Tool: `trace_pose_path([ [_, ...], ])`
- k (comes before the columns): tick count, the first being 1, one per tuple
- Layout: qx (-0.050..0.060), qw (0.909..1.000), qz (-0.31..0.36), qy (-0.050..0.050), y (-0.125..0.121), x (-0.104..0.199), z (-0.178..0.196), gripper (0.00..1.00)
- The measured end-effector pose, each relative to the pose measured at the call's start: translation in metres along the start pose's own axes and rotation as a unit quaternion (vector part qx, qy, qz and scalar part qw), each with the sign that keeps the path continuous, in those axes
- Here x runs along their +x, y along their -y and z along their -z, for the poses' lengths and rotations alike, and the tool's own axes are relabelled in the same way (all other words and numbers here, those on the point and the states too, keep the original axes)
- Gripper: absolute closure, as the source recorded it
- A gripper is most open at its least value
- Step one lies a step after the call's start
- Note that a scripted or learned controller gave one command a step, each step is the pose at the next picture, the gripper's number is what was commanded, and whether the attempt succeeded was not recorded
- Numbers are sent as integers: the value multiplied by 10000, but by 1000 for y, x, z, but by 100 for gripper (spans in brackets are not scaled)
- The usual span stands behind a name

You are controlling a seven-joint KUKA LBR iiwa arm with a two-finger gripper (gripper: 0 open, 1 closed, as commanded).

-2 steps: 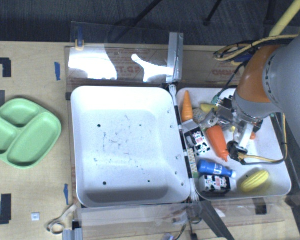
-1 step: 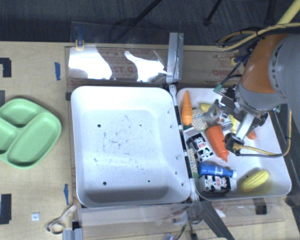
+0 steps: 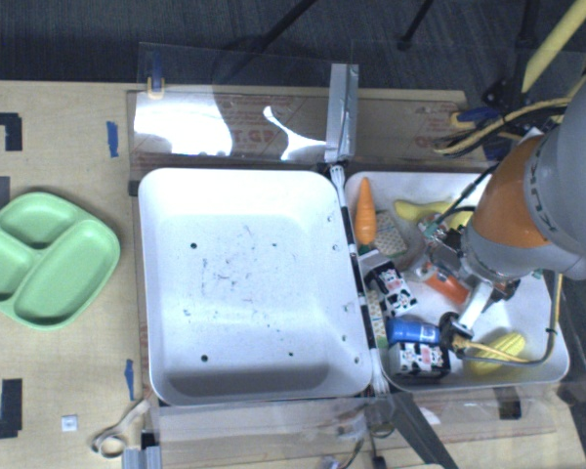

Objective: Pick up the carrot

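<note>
Camera view, left to right: a green divided plate [image 3: 49,259] lies on the bench [image 3: 59,145], the left bin [image 3: 156,291] holds nothing, and the right bin [image 3: 534,306] holds the carrot [image 3: 365,211] against its left wall among clutter, with the claw [image 3: 441,254] near it, opening not discernible; judged step: approach, requiring realignment over the carrot.

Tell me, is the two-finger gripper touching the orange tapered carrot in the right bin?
Apart. The camera view shows a plain gap between the orange tapered carrot, lying at the white bin's left wall, and the gripper.
</note>
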State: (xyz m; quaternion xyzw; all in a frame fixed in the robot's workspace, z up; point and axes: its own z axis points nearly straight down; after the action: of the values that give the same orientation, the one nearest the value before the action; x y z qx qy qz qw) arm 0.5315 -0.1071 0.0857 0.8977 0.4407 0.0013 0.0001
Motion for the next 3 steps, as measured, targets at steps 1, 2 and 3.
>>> trace_pose_path([
  [1,49,9958,917,-22,-91,-9,9,0],
  [2,8,9994,-347,14,-138,-14,69,0],
  [3,6,9976,695,4,-54,-21,-1,0],
])
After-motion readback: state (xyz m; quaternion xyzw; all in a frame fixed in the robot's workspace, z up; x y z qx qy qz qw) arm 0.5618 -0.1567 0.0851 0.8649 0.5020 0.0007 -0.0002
